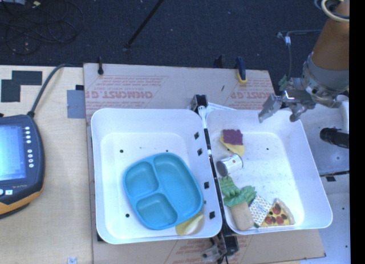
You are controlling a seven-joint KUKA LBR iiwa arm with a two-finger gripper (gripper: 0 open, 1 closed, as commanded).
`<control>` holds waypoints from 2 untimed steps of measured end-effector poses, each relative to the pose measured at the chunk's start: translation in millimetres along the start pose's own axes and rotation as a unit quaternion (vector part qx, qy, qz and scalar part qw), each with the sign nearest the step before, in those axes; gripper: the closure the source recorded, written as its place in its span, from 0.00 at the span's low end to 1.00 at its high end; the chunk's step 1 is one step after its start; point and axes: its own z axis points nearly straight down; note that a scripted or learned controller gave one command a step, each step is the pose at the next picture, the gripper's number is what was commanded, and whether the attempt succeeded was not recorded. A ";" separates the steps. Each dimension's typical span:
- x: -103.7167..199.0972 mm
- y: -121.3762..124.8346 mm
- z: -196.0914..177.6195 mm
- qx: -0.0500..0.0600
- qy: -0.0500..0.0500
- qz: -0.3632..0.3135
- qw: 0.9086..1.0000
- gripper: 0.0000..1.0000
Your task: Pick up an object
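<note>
Camera view: the two-finger gripper [283, 109] hangs with fingers spread wide, holding nothing, above the right white bin's [305, 160] rim; a purple-and-yellow block [232, 139] lies well left, below them.

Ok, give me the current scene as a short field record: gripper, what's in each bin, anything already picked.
gripper: open, above the right bin's far right corner, holding nothing
left bin: blue divided plate, a yellow item at the plate's near edge
right bin: purple and yellow block, small metal can on its side, green leafy toy, tan toy, pizza slice
picked: nothing yet, all items lie in the bins
</note>
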 end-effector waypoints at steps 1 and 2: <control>49.4 20.9 71.5 0.000 0.000 -0.001 1.000 0.00; 59.3 20.7 171.8 0.000 0.000 0.001 1.000 0.00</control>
